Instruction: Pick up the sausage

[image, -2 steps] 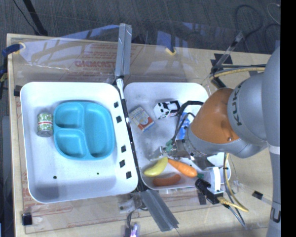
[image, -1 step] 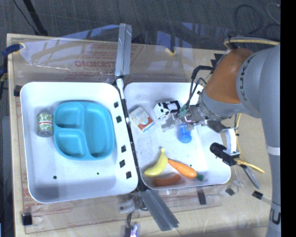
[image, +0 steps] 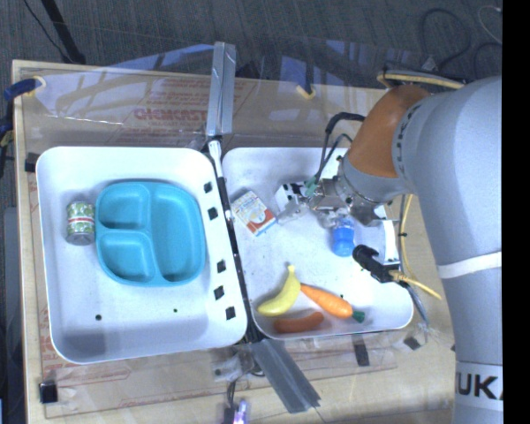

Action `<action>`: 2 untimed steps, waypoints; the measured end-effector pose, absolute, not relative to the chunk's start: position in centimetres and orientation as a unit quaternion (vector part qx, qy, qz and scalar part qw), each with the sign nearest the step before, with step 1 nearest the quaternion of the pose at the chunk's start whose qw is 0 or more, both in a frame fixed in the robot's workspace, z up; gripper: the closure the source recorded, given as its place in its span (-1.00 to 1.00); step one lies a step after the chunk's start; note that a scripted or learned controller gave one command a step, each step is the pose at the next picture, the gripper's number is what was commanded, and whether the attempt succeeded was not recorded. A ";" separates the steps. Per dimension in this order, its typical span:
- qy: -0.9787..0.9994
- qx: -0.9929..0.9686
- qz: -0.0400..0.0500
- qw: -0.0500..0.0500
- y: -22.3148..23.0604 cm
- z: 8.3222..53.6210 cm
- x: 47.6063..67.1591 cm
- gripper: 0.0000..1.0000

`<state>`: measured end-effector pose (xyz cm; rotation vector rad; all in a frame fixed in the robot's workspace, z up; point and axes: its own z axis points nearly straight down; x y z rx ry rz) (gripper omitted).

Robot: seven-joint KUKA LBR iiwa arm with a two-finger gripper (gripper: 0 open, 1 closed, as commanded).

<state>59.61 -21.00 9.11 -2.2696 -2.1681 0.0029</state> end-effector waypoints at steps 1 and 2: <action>-0.723 -0.691 0.000 0.000 -20.6 17.7 64.3 -1.00; -0.631 -0.776 0.001 0.003 -20.8 9.1 59.4 -1.00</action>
